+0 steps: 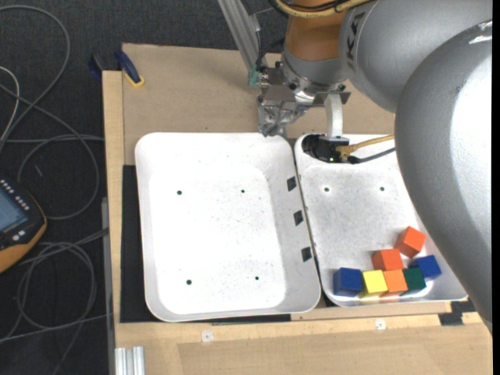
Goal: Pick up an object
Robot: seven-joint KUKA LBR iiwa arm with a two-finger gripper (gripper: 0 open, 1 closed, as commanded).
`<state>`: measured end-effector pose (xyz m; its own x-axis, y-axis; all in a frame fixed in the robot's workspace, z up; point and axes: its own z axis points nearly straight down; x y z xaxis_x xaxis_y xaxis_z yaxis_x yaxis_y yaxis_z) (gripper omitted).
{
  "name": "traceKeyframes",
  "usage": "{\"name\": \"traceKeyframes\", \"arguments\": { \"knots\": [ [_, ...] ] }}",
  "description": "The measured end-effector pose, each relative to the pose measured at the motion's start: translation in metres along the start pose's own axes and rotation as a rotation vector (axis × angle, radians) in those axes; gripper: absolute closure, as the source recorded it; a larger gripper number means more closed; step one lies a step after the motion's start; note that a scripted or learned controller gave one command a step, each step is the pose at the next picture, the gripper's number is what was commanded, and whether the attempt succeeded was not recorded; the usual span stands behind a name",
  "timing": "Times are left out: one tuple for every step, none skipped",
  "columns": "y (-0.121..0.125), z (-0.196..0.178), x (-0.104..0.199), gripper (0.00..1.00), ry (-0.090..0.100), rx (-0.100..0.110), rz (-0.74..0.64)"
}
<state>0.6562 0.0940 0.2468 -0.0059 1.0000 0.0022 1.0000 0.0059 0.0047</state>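
Observation:
Several coloured cubes lie huddled in the near right corner of the right bin [351,201]: an orange cube [410,241], a blue cube [348,280], a yellow cube [374,282], a second orange one [389,262], a green one [414,278] and another blue one [428,267]. My gripper [273,125] hangs at the far edge of the left bin [211,225], near where the two bins meet, well away from the cubes. Nothing shows between its tips.
The grey arm with its orange band covers the upper right. A black fitting with a green light [328,148] sits at the right bin's far left corner. A blue and yellow tool [130,67] lies at the bench's far left. Cables and a handheld controller [16,217] lie on the floor at left.

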Motion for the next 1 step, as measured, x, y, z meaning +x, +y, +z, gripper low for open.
{"name": "traceKeyframes", "arguments": {
  "knots": [
    [-0.0011, 0.0007, -0.0031, 0.0, -0.002, 0.004, 0.004]
  ]
}}
